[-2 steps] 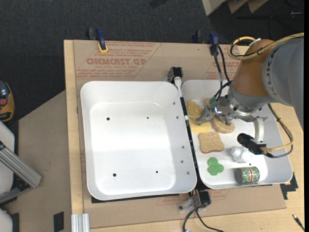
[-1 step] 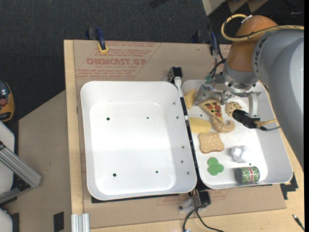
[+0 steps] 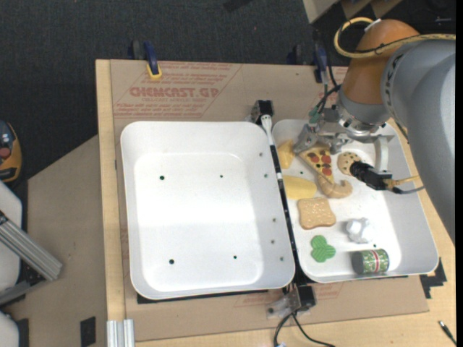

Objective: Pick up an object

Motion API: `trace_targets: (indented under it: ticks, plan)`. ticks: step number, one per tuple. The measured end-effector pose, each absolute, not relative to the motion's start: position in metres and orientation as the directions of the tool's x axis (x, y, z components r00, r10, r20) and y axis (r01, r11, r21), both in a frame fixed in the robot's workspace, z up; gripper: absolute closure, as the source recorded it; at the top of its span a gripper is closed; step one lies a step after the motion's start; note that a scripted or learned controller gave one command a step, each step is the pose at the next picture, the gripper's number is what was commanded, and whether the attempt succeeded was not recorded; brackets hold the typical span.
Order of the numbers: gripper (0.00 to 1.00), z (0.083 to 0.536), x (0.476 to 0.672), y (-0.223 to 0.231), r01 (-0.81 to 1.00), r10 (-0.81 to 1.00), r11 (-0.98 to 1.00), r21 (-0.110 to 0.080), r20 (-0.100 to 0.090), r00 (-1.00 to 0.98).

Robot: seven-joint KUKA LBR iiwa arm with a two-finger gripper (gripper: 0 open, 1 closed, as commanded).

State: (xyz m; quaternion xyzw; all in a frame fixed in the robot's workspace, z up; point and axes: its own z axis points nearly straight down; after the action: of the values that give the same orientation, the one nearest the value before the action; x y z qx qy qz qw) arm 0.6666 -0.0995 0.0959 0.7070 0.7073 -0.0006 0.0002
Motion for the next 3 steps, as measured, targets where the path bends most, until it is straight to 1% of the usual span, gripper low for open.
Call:
trace_targets:
  ticks: [1, 2, 3]
  plan:
    - [1.00, 0.193, 0.669, -0.003, 1.000, 1.000, 0.010, 0.013, 0.004, -0.010]
    - [1.00, 0.316, 0.665, -0.001, 1.000, 1.000, 0.003, 0.017, 0.000, -0.003]
    - [1.00, 0.369, 0.668, 0.012, 1.000, 1.000, 0.003, 0.010, 0.000, -0.003]
